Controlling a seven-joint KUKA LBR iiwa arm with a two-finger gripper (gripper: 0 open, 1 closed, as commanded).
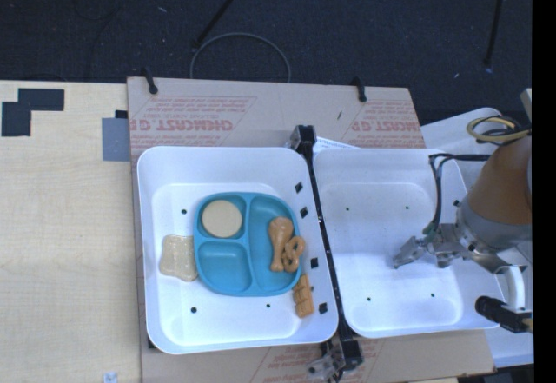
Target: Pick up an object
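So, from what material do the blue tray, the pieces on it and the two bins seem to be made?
Blue tray: most likely moulded plastic, smooth, even colour, rounded compartments. Round disc, pretzel-like piece, pale piece and small brown piece beside the tray: probably plastic toy food, matte; too small to be sure. Left bin and right bin: white plastic, slightly glossy, with soft shine on the curved walls.

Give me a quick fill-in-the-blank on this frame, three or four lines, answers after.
1. The blue tray sits in the ___ bin.
2. The round tan disc lies in the tray's upper-___ compartment.
3. The gripper is over the ___ bin.
4. The pale toast-shaped piece lies just ___ of the tray, in camera view.

Missing words: left; left; right; left
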